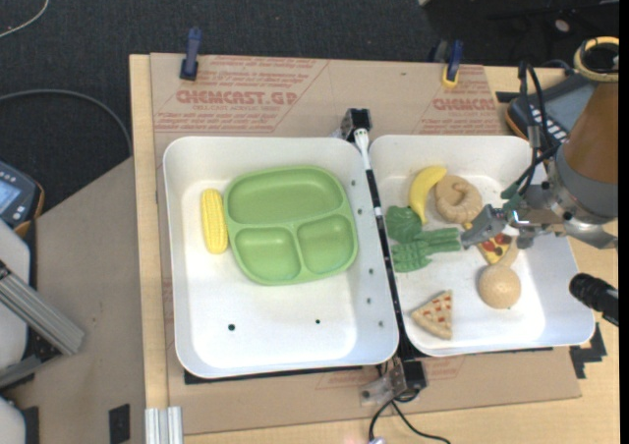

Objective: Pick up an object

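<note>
Camera view: approach over the right bin (550, 334), nothing lifted yet.
The gripper (488, 229) reaches in from the right, low among the toy food; whether its fingers are parted I cannot tell. It sits beside the broccoli (418, 236), above a pizza slice (496, 252); the next move probably calls for settling on one piece and closing.

- Overall light: bright, even, diffuse, falling from above.
- White bins (265, 354): near blown out, with little surface detail on their floors.
- Shadows: soft and short; a faint one under the green tray (290, 223), another along the bins' inner walls.
- Dark floor, upper left of the frame: underexposed, grainy.
- Sharpness: moderate at centre; arm (600, 152) at right edge soft, slightly blurred.
- Glare: mild sheen on the tray's compartments.
</note>
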### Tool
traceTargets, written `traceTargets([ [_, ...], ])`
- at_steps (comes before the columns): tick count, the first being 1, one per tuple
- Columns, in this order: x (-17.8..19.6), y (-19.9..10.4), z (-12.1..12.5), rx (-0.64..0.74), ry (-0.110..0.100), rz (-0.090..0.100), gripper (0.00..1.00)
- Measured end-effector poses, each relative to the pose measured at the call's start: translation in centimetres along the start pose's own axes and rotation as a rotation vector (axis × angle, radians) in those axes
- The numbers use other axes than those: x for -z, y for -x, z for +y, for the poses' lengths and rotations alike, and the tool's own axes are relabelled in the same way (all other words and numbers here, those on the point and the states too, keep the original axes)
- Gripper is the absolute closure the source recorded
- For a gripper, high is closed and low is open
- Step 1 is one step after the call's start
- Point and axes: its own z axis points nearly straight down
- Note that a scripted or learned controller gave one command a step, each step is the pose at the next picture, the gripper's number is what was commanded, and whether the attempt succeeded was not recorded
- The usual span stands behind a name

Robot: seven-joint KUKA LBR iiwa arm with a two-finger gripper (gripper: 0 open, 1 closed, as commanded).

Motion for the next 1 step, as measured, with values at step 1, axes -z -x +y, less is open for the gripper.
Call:
traceTargets([
  [1, -3.24, -2.21, 5.69, 0.003, 0.004, -0.002, 0.0],
])
